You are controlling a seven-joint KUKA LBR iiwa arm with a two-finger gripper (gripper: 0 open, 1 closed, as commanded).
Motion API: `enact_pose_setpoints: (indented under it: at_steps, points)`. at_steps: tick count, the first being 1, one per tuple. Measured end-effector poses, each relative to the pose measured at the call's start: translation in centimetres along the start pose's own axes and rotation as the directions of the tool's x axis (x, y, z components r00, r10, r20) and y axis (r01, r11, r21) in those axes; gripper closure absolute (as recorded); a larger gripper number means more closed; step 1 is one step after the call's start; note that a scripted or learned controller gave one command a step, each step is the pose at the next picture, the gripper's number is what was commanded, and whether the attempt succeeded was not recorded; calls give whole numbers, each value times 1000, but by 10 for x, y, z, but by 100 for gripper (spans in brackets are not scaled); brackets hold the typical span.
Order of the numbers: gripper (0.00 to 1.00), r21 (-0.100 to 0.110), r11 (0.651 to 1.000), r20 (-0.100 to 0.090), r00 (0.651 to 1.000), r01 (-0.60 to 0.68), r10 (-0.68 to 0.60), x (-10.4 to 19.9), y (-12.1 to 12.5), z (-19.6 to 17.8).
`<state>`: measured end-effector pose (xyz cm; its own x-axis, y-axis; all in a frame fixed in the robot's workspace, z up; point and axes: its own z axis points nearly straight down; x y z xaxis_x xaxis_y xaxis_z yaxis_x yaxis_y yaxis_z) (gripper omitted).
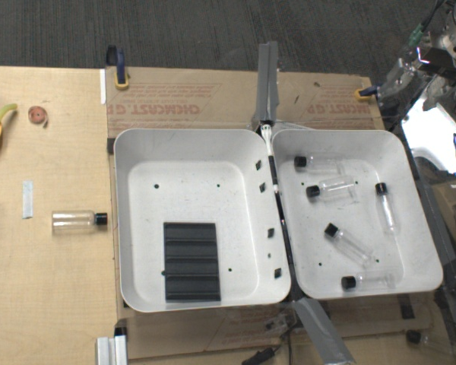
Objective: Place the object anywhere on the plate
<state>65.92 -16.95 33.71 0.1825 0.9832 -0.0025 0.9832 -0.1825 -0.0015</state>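
You have five clear vials with black caps lying in the right bin [410, 166], and the dark ribbed plate [191, 261] sits in the lower middle of the left bin [125, 204], so any vial you take must travel leftward across the divider [272, 196]. The arm hardware [433, 52] sits at the upper right of the frame, outside the bins, and you cannot tell how its gripper is set from here. Judging by position, the nearest candidates are the vial near the bin's right side [385, 207], lying close to vertical in the frame, and the upper vial [333, 188], lying nearly horizontal. Pick one and turn the wrist across its long axis.
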Motion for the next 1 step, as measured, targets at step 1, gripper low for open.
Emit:
enact_pose_setpoints:
  at_steps: [1]
  points:
    - [0,1,996,0,996,-92,92,-48,-16,-103]
